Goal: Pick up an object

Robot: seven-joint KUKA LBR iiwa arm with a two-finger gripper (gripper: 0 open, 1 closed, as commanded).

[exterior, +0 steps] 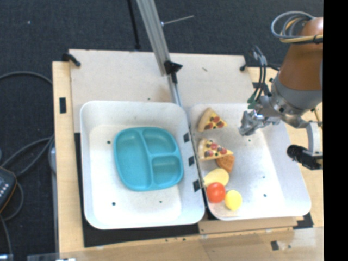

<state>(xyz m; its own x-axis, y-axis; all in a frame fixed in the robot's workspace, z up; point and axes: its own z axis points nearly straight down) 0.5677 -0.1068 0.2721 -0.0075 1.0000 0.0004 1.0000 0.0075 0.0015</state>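
Bench: I see the pale wooden bench (130,75) carrying two shallow white plastic bins side by side; the left bin (98,200) lies well to the left of the fingers, the right bin (283,189) directly beneath them.
Tray: a turquoise plastic tray with three compartments (148,157) sits in the left bin, far from the fingers and no part of this step as I judge it.
Arm: the grey arm with its orange band (299,64) reaches in over the right bin's upper right part.
Fingers: the grey two-finger gripper (248,125) hangs above bare bin floor; I cannot tell from this slant whether the fingers are spread or pressed together, and I see nothing between them.
Nearest target: a toy pizza slice with red dots (211,119) lies just left of the fingers, apart from its neighbours, so I'd choose it.
Other targets: a second toy pizza slice (213,148) lies below and left, touching a brown toy piece (225,162); further below, a pale yellow toy (216,176), a red toy tomato (216,192) and a small yellow toy (233,200) crowd together.
How I'd do it: shift left until centred over the upper slice, descend straight, close across its narrow width, and keep clear of the bin wall.
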